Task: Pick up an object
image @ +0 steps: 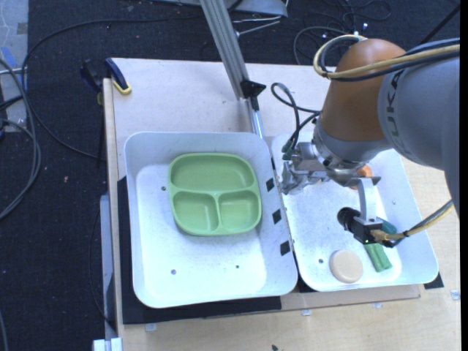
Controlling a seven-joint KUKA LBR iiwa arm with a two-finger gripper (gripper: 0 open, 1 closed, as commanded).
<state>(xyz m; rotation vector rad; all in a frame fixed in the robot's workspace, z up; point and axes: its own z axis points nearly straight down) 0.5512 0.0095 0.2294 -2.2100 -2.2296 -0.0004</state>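
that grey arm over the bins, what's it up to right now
The grey arm reaches in from the right over the right bin, where its claw hangs near the bin's left wall. A tan round piece and a green stick-shaped object lie at the bin's near end, apart from the claw. A green divided plate sits in the left bin. Nothing visible is lifted yet.

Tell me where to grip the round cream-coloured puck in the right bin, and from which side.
Grip the round cream-coloured puck across its curved sides, coming straight down from above. It lies flat on the floor of the right white bin, so its top is free. A green cylindrical piece lies close on the right, so setting the fingers at its near and far sides looks safer.
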